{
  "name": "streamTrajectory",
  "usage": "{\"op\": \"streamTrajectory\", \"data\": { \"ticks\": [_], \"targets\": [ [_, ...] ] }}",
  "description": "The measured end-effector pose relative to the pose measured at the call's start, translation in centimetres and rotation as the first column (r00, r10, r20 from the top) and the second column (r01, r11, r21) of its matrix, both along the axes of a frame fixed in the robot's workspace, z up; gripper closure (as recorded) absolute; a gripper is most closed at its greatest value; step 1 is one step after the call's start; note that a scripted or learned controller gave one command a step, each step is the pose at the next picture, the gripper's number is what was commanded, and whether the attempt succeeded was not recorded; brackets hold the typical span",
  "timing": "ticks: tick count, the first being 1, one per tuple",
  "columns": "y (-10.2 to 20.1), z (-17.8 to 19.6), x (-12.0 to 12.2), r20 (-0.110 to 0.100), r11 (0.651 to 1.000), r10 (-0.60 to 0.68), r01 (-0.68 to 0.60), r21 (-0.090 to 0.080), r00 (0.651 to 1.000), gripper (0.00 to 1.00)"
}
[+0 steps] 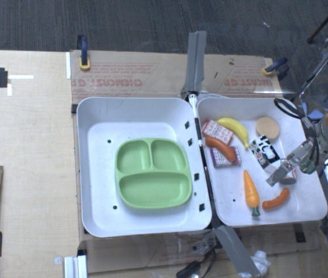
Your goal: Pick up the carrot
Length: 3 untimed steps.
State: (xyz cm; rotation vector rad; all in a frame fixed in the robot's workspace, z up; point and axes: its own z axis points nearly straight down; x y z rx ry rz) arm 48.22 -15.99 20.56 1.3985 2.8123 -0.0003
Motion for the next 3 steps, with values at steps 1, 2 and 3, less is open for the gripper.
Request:
{"op": "streamTrajectory", "data": {
  "ticks": [1, 2, 3],
  "targets": [
    [5.8, -11.4, -0.5, -0.001, 0.988, 0.157, -0.157, 0.001, 0.988, 0.0],
    [5.8, -10.6, -0.4, 0.001, 0.988, 0.153, -0.153, 0.001, 0.988, 1.0],
    [7.2, -1.4, 5.0, 0.0, 0.996, 0.084, -0.084, 0.0, 0.996, 1.0]
  ]
}}
